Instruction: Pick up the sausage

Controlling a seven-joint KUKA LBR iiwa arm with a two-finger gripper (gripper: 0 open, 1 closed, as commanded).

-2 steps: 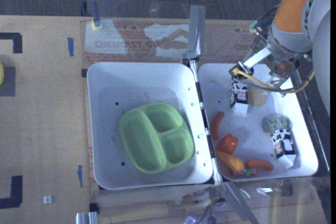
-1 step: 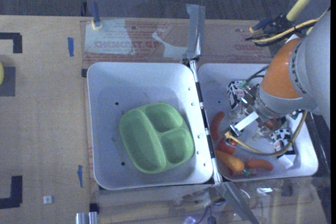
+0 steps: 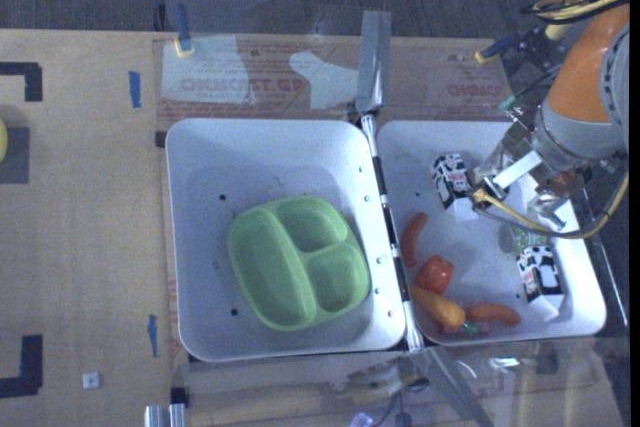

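Observation:
The sausage (image 3: 412, 237) is a short reddish-brown piece lying close to the left wall of the right bin (image 3: 590, 315). My gripper (image 3: 524, 198) hangs over the right half of that bin, to the right of the sausage and well apart from it. It sits just right of a cow-patterned carton (image 3: 452, 178). Nothing shows held in it.
A red tomato-like piece (image 3: 434, 272), an orange carrot (image 3: 441, 309) and an orange-red elongated piece (image 3: 493, 314) lie near the right bin's front. A second cow-patterned carton (image 3: 541, 279) lies at the right. The left bin (image 3: 200, 155) holds a green divided plate (image 3: 298, 261).

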